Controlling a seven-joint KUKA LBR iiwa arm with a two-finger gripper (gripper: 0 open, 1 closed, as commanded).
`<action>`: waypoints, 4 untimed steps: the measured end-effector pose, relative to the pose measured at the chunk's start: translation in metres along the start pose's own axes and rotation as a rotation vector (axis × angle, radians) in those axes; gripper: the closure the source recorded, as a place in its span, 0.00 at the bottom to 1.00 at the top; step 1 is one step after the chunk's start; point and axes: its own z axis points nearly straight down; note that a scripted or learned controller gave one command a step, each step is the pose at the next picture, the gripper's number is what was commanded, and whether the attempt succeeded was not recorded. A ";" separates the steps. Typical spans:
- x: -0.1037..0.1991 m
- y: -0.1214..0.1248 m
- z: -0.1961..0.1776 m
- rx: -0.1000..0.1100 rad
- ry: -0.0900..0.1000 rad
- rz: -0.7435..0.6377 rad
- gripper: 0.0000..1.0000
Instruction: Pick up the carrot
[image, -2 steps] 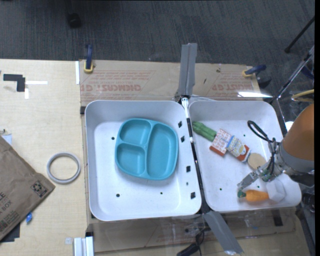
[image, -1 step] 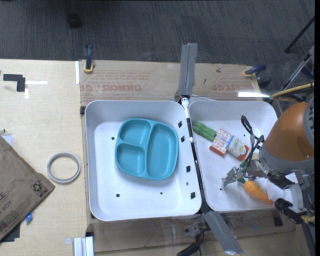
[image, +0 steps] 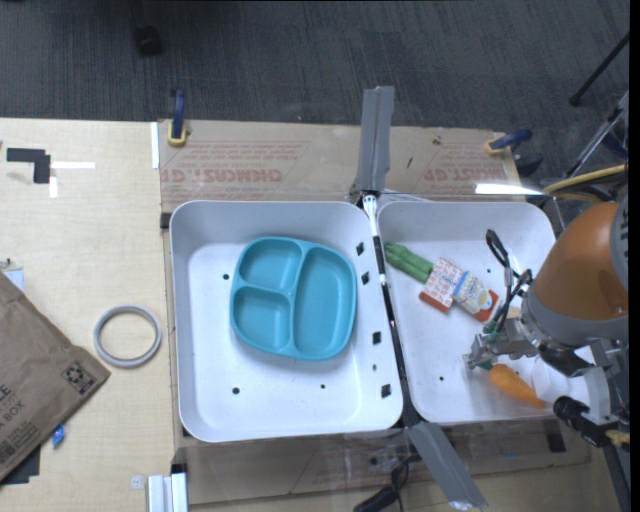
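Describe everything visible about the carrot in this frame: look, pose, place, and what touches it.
The carrot is a small, smooth orange piece, toy-like in look, lying flat on the floor of the right bin near its front right corner. It points roughly left to right, tilted slightly down toward the right. Its left end sits just under the tool, which partly covers it; whether the two touch cannot be told. The arm's wrist hides part of its upper side.

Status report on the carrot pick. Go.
Gripper low in right bin, beside carrot. Carrot lies on bin floor, not between fingers. Snack packet and green vegetable lie apart.
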 end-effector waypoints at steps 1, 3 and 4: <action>-0.075 -0.007 0.006 -0.005 0.004 -0.054 1.00; -0.082 -0.003 0.006 -0.004 0.007 -0.295 1.00; -0.045 0.010 -0.064 -0.006 -0.002 -0.272 1.00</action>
